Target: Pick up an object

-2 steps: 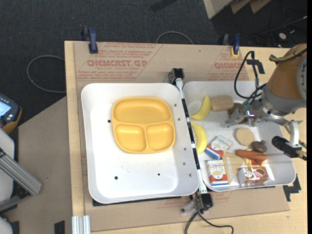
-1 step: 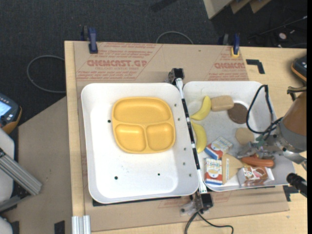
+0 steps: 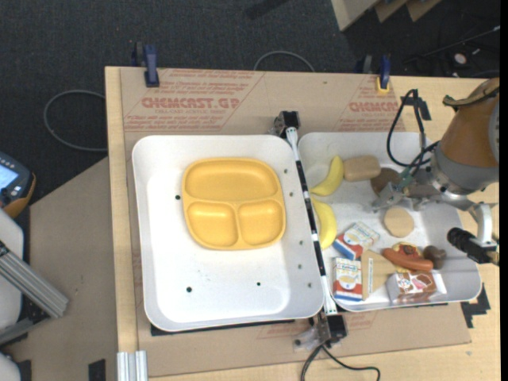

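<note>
**Objects in right bin, tool low among them**

Objects sit in the right bin (image 3: 468, 288): two bananas (image 3: 329, 176) at its left side, a tan block (image 3: 361, 167) near the back, a round cracker-like disc (image 3: 399, 223), small cartons (image 3: 348, 279) and a hot dog (image 3: 408, 257) toward the front. The left bin (image 3: 159, 236) carries a yellow divided tray (image 3: 233, 201). Both bins rest on a brown board tabletop (image 3: 198, 98) fixed with blue clamps (image 3: 148, 62); dark carpet (image 3: 79, 30) and loose cable (image 3: 71, 121) lie around it. The tool (image 3: 394, 192) is down at the right bin's back, between the tan block and the disc, near both. Cannot tell how it is set.
</note>
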You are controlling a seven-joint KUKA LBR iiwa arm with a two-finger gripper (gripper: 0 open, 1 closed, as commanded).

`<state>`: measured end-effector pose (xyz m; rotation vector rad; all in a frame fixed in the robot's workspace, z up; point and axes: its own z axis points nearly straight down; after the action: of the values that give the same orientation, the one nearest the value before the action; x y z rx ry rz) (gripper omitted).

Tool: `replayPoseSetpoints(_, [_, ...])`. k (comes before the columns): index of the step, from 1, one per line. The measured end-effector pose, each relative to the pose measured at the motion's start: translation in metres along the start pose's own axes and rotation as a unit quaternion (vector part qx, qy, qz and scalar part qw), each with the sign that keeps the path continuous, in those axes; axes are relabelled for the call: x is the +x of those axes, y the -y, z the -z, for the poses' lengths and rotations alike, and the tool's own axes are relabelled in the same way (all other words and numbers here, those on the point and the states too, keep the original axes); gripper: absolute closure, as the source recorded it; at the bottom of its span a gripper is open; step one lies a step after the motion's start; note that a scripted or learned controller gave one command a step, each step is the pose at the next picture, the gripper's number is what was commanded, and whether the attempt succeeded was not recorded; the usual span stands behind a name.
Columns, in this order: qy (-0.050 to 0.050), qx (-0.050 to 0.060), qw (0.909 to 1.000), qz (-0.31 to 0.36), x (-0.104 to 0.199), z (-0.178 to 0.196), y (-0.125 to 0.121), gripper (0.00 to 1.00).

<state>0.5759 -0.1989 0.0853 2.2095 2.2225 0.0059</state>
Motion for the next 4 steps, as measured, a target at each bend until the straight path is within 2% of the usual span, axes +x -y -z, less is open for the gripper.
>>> replayPoseSetpoints(1, [-0.003,0.007,1.0,-0.005,0.008,0.0,0.101,0.0])
replayPoseSetpoints(2, [0.0,0.001,1.0,-0.001,0.009,0.0,0.03,0.0])
replayPoseSetpoints(3, [0.0,0.002,1.0,-0.002,0.009,0.01,0.033,1.0])
replayPoseSetpoints(4, [-0.002,0.003,1.0,0.0,0.076,-0.001,0.007,1.0])
